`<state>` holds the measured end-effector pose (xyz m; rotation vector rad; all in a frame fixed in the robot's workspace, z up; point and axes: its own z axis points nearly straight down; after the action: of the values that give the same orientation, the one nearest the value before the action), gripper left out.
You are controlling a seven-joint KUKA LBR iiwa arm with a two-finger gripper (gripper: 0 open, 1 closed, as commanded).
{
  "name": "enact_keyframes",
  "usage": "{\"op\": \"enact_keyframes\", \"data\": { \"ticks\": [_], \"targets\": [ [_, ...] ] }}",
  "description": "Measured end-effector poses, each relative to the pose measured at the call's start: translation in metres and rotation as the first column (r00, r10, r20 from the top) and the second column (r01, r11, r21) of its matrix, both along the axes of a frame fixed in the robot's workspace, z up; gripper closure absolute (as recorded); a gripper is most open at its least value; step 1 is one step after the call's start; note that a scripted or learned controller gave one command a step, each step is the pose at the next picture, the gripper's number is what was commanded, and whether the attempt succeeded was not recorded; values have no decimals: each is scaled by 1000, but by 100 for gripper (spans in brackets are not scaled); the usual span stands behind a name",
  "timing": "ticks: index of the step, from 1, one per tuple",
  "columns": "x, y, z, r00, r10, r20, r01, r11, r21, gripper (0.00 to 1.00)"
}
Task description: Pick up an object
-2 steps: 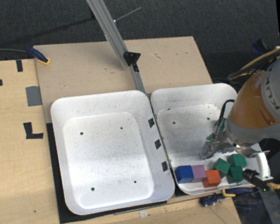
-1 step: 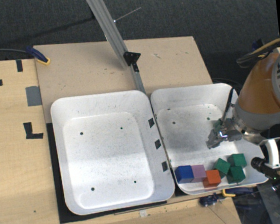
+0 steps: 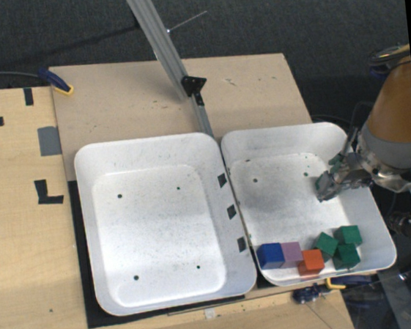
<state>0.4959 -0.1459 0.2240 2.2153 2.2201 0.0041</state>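
Note:
Several small blocks lie along the near edge of the right bin (image 3: 276, 141): a blue block (image 3: 270, 254), a lilac block (image 3: 291, 252), an orange block (image 3: 311, 260) and three green blocks (image 3: 342, 246) bunched at the near right corner. My gripper (image 3: 326, 185) hangs over the right side of that bin, above and beyond the blocks, with nothing visible in it. The arm reaches in from the right with its orange band (image 3: 398, 105) showing.
The left bin (image 3: 153, 221) sits beside the right one on the wooden bench. A slanted metal pole (image 3: 166, 43) runs from the top down to the gap between the bins. A blue and yellow tool (image 3: 57, 79) lies at the far left.

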Motion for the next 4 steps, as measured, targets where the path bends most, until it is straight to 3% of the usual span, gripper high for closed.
{"op": "enact_keyframes", "data": {
  "ticks": [1,4],
  "targets": [
    [1,0,53,1000,0,-1,0,1000,0,100],
    [61,152,25,1000,5,-8,-5,1000,2,100]
  ]
}}
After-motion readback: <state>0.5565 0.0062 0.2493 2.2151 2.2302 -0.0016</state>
